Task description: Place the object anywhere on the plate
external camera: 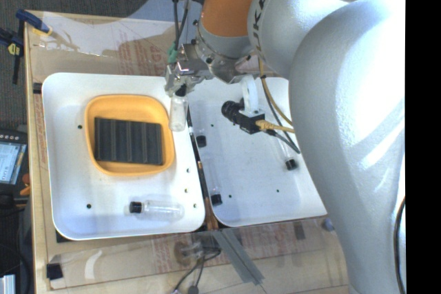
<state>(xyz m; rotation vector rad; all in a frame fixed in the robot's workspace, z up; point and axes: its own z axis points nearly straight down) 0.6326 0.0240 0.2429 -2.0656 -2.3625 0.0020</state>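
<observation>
Overhead, fingers (178, 89) pinching clear vial (178, 113) at yellow plate (128, 110) right rim, second vial (156, 208) near bin (62, 213) front edge

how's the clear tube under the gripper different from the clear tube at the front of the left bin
The tube by the gripper stands roughly upright at the yellow plate's right edge; the front tube lies flat on the left bin's floor, clear of the plate. The front tube shows a dark cap at its left end; the other tube's top is hidden by the gripper. Both are small, clear and slim.
</observation>
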